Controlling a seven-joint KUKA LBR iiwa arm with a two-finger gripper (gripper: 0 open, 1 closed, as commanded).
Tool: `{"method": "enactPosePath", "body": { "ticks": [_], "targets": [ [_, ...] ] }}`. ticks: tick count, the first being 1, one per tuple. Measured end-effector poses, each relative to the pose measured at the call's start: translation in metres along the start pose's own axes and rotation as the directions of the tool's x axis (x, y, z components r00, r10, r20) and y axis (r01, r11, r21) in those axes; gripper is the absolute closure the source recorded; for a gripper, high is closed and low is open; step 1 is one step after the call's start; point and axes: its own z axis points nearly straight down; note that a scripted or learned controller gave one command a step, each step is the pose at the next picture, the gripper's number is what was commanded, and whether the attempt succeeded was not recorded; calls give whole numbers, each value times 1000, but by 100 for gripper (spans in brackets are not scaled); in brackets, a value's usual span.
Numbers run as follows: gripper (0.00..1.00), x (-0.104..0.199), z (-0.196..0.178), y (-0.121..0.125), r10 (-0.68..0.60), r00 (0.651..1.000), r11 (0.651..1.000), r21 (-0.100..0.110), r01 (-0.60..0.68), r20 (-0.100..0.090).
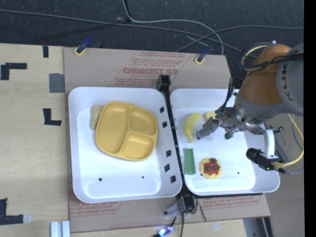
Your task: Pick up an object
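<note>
Bench: two white bins (79, 132) on cardboard.
Banana (192, 125): right bin, far-left; probably light, smooth, curved; take it across the middle.
Gripper (217, 129): fingers spread, holding nothing, just beside the banana.

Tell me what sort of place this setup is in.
Probably a robotics lab bench set up for grasping trials: a robot arm reaching over two white bins, toy food such as a small pizza, cardboard clamped beneath, and loose cables behind.
</note>
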Motion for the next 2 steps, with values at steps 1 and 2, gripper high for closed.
{"method": "enactPosePath", "body": {
  "ticks": [1, 2],
  "targets": [
    [0, 0, -6, 3, -3, 1000, 1000, -11, 3, 1],
    [0, -1, 58, 6, -2, 1000, 1000, -6, 2, 2]
  ]
}}
